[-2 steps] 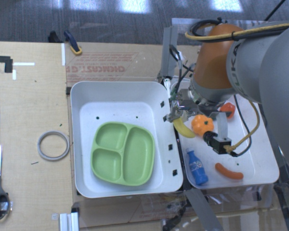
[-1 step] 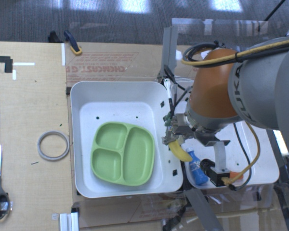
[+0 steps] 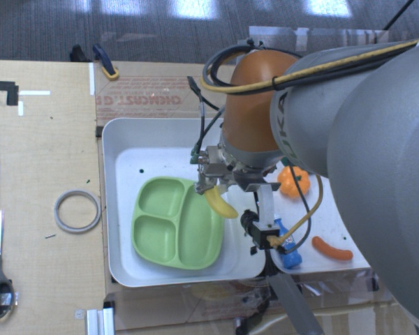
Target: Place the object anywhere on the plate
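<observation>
The end effector (image 3: 211, 185), clamped on a banana (image 3: 220, 203) at the green plate's (image 3: 174, 222) three o'clock rim, should shift towards nine o'clock (over the big compartment) before releasing.

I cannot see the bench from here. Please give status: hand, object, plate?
Hand over plate's right edge. Banana at its tip, grip unclear. Green plate in bin.

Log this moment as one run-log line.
gripper: over plate's right edge | yellow plastic banana: at gripper tip, grip unclear | green three-compartment plastic plate: in white bin | placement: not yet
</observation>
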